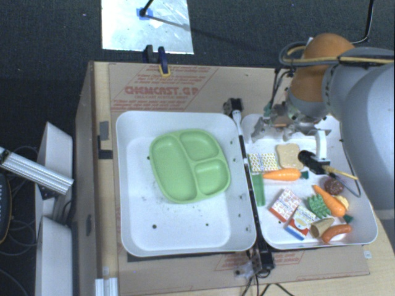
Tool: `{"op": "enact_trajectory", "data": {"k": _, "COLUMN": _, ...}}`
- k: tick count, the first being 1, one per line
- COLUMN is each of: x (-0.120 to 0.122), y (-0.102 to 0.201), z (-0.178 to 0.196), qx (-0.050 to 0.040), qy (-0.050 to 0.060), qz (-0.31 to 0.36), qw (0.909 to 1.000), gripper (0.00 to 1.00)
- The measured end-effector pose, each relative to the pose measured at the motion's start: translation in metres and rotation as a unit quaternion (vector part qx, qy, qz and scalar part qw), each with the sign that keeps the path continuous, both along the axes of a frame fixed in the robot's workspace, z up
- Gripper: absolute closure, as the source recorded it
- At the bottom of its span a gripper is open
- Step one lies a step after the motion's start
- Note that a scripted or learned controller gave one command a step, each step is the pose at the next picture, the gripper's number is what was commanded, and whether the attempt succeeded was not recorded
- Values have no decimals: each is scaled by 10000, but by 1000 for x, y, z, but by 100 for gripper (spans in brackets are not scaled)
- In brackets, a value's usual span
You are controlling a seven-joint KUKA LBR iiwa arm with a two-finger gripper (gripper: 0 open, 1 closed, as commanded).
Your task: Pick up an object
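Robot lab: arm (pixel 364 97), bench bins (pixel 142 227)

The worktop (pixel 166 82) is brown with red letters. Two white bins sit on it side by side. The right bin (pixel 369 227) lies under the pincer (pixel 285 125). The left bin (pixel 133 227) lies beside it, farther from the pincer.

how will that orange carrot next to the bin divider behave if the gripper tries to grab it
The carrot looks like smooth, rigid toy plastic, so it is probably light and may slip in a pinch. Its rounded, tapered body lies on its side, so a nudge would likely roll or pivot it. The waffle piece and bread slice sit close, so neighbours may get bumped.
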State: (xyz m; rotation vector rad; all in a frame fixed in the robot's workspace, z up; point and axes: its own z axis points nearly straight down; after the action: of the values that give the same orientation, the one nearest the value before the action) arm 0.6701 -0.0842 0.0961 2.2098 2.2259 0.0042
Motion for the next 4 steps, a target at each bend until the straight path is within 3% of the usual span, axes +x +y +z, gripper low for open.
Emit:
{"op": "enact_trajectory", "data": {"k": 1, "x": -1, "y": -6, "z": -11, "qx": 3, "qy": 16, "qz": -29, "qw": 10000, "gripper": 0}}
{"op": "enact_trajectory", "data": {"k": 2, "x": 0, "y": -6, "z": 0, "qx": 1, "qy": 1, "qz": -21, "qw": 10000, "gripper": 100}}
{"op": "enact_trajectory", "data": {"k": 3, "x": 0, "y": -6, "z": 0, "qx": 1, "qy": 2, "qz": -21, "qw": 10000, "gripper": 0}}
{"op": "enact_trajectory", "data": {"k": 4, "x": -1, "y": -6, "z": -11, "qx": 3, "qy": 15, "qz": -22, "qw": 10000, "gripper": 0}}
